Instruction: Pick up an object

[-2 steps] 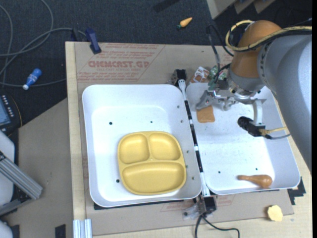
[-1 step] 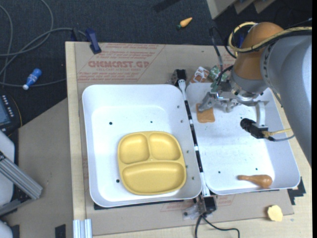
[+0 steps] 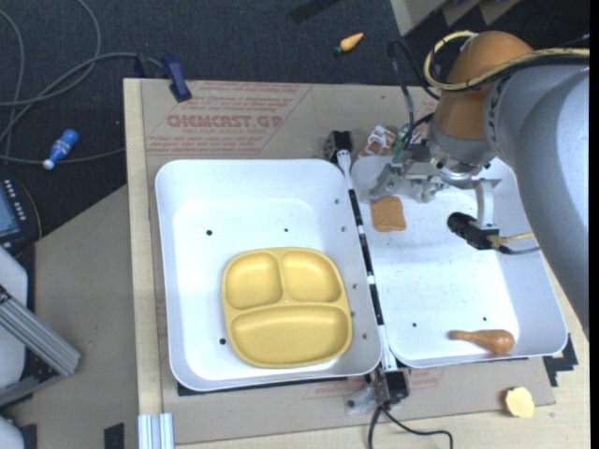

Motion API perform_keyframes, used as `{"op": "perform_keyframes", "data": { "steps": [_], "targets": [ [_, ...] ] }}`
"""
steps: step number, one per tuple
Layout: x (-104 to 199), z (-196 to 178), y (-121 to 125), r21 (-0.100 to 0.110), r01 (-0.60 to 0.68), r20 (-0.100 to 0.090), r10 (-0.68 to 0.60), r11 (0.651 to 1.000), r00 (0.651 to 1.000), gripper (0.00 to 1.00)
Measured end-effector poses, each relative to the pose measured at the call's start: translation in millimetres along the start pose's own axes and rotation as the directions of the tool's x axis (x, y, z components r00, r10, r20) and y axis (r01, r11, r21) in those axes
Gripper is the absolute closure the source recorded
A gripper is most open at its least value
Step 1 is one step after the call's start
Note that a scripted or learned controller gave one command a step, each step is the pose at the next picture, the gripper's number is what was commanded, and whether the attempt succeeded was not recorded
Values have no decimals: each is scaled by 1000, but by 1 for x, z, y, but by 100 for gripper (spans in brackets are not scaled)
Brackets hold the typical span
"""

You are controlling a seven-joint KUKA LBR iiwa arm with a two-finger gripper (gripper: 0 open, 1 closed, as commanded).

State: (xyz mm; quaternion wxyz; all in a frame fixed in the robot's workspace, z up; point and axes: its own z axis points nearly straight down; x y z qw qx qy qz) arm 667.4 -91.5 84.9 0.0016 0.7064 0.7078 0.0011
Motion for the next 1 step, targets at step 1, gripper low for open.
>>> {"op": "perform_keyframes", "data": {
  "steps": [1],
  "targets": [
    [-4,0,-17,6,-3,-1,3,1000,1000,0]
  ]
}}
